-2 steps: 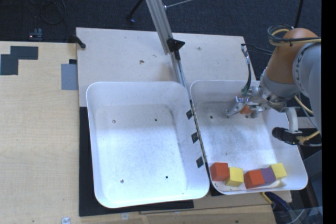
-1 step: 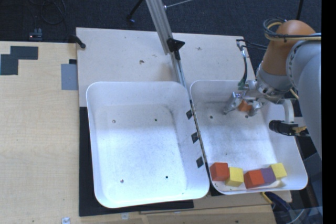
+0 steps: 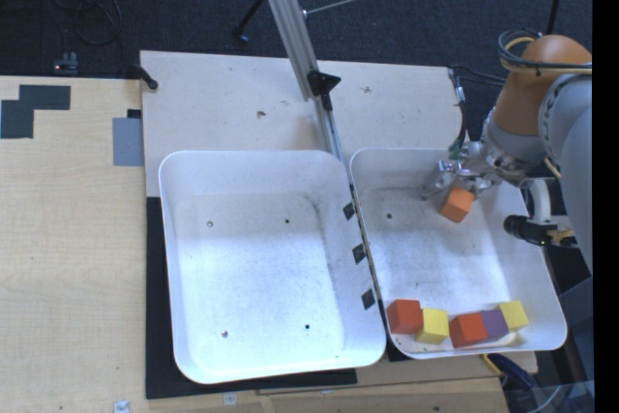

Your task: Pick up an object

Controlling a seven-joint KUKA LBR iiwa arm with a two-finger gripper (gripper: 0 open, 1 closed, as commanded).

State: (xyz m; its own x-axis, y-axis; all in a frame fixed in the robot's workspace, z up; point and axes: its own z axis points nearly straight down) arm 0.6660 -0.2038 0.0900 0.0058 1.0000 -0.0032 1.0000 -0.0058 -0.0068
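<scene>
My claw (image 3: pixel 456 181) hangs over the far part of the right bin (image 3: pixel 542 329), its fingers closed on an orange block (image 3: pixel 457 204) that appears lifted above the bin floor. To do this well, I judge I should keep my squeeze steady and rise straight, with no sideways swing, as the block hangs tilted from my tips. Along the bin's near edge lie a red block (image 3: pixel 404 315), a yellow block (image 3: pixel 433 326) and others. The left bin (image 3: pixel 179 305) sits alongside.
</scene>
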